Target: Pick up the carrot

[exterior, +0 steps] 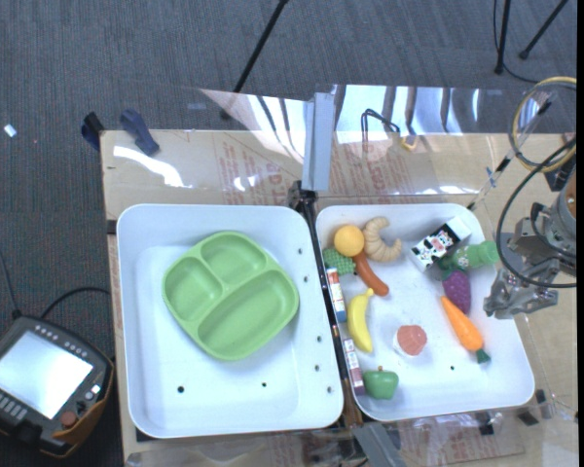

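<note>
Dark carpet beyond, tripod legs at upper centre and upper right, and a cardboard-topped table (pixel 224 168) carrying two white bins. At the frame's right edge, just outside the right bin's (pixel 511 382) rim: the pincer (pixel 514 303), grey, pointed down and to the left, tips low beside the rim. Open or closed? Cannot tell; too small and too blurred. Nothing visibly held.

Nearest inward, close to the pincer's left: the carrot (pixel 463 326), orange, lying flat in the right half of that bin, slanted from upper left to lower right, green stub at its lower end. Just above it, a purple grape bunch (pixel 456 290), apparently touching or nearly touching the carrot's upper tip. Further up, a green toy (pixel 479 255) and a black-and-white carton (pixel 434 245). Left of the carrot, a round pink slice (pixel 412 340), apart from it.

Best approach, by judgement: straight down over the carrot's middle, closing across its narrow width, turned square to its slant. Away from the upper tip, to spare the grapes. Away from the tapered end, likely to slip.

Further left: a banana (pixel 359 321), a green pepper (pixel 382 383), and a green divided plate (pixel 232 295) in the left bin (pixel 141 397).
</note>
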{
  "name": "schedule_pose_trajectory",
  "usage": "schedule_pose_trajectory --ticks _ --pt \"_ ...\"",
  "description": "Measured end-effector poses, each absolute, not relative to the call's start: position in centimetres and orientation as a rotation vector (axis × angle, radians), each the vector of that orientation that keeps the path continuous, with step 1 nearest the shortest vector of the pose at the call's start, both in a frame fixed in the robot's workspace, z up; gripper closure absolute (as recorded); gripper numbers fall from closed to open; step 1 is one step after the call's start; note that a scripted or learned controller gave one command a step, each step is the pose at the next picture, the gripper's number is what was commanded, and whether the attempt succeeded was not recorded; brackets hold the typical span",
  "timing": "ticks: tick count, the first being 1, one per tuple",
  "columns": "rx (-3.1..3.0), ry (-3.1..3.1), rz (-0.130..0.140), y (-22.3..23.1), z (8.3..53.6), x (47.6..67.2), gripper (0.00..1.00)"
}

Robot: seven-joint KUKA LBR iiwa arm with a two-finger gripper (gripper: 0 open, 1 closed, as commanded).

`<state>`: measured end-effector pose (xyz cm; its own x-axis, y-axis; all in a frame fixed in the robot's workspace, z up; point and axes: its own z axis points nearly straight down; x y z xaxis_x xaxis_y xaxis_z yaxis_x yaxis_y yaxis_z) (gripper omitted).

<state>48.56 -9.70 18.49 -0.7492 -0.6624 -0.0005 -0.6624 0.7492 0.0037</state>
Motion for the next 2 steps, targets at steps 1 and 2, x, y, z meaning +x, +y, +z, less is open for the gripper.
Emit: schedule_pose_trajectory --ticks 1,2 --pt "1.647 -2.679 -0.004 -21.27 23.28 52.65 1.0" --pt "1.656 -2.677 -0.012 -21.16 24.15 52.64 1.0"
